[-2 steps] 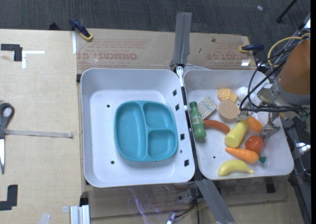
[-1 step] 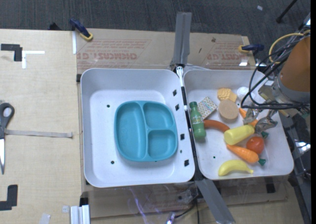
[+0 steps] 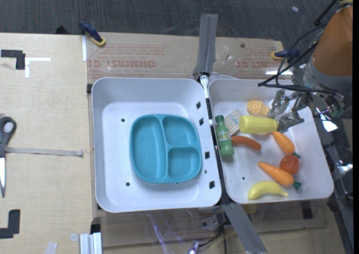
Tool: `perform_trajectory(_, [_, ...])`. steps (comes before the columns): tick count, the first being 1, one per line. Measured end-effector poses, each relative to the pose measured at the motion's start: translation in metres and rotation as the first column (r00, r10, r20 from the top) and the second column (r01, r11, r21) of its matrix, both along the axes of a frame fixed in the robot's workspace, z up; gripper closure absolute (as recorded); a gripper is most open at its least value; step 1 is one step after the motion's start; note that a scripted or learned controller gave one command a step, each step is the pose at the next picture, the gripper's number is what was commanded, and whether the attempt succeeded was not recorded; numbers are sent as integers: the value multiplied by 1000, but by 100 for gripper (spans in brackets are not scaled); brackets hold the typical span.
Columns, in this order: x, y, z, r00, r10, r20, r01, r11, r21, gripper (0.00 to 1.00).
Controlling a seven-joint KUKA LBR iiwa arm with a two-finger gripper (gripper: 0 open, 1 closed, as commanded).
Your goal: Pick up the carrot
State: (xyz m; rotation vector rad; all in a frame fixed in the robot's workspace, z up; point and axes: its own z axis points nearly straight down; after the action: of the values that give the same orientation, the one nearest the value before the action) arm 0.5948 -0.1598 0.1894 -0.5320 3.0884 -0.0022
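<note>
Gripper [image 3: 287, 110] hangs over the right bin [image 3: 322, 152] near its far right corner, fingers slightly parted, nothing between them, just beside a yellow cylinder [image 3: 258, 125]. Carrot [image 3: 276, 174] lies toward the bin's near edge, long axis diagonal, leafy end pointing to the near right corner. It sits nearward of the gripper, apart from it, with a second carrot [image 3: 284, 142] and a tomato [image 3: 289, 164] between. Banana [image 3: 267, 190] just nearward of it.
</note>
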Motion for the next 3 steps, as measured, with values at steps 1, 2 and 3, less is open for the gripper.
perform_trajectory(1, [0, 0, 0, 1000, 0, 0, 0, 1000, 0, 0])
perform_trajectory(2, [-47, -42, -96, 998, 60, -3, -60, 998, -1, 0])
perform_trajectory(3, [-44, -40, -85, 998, 65, 5, -65, 998, -3, 100])
